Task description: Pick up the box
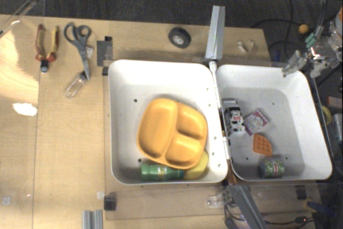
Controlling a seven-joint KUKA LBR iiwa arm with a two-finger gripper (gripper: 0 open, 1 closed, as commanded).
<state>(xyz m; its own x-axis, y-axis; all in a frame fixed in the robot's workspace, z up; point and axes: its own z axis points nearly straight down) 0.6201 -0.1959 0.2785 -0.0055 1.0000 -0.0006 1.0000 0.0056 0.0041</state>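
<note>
Small white-and-black printed box (234,118) lies at the right bin's (316,131) left wall, hand (316,53) parked beyond the bin's far right corner – grip state can't tell – approach top-down, clear of that wall.

You are looking at no lettering that can be read. The small white box with dark printing (233,118) by the right bin's left wall is showing marks too small and blurred to make out, and the same goes for the green can's label (161,171) in the left bin.
</note>
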